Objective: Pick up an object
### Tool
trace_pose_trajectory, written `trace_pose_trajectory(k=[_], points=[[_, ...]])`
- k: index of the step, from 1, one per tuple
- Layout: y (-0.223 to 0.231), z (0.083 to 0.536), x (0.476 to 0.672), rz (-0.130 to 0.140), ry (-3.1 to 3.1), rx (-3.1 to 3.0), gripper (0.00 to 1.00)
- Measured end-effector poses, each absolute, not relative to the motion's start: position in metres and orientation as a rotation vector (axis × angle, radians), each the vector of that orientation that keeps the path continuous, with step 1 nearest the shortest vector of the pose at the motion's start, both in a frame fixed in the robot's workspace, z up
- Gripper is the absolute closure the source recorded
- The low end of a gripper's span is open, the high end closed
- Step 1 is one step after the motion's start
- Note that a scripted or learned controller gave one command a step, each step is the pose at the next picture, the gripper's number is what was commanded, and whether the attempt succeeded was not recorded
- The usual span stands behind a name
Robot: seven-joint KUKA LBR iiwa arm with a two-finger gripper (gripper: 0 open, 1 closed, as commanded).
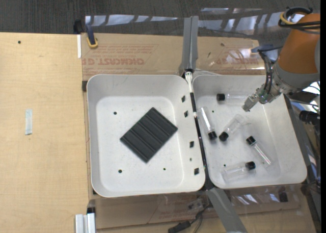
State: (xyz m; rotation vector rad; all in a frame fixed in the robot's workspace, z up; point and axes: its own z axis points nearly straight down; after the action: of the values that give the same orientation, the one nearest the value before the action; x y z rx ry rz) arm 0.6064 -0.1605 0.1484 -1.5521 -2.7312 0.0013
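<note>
While the gripper hangs over the right bin, its grip impossible to judge, five clear black-capped tubes lie there; one ridged black pad lies left of that bin.

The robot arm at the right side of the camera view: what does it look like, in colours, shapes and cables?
The arm has a rounded, bulky body, orange on top and grey below toward the wrist. A yellow and a black cable loop sits above the orange part. A thin dark cable runs down beside the wrist. The claw is small, slim and metallic grey, and it tapers to a narrow tip.
</note>
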Motion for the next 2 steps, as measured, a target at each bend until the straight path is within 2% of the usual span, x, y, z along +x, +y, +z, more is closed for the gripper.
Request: trace_pose_trajectory(k=[1,2], points=[[-0.171,0.236,0.659,0.000,-2.761,-1.507,0.00],[-0.141,0.119,0.659,0.001,-2.797,-1.431,0.00]])
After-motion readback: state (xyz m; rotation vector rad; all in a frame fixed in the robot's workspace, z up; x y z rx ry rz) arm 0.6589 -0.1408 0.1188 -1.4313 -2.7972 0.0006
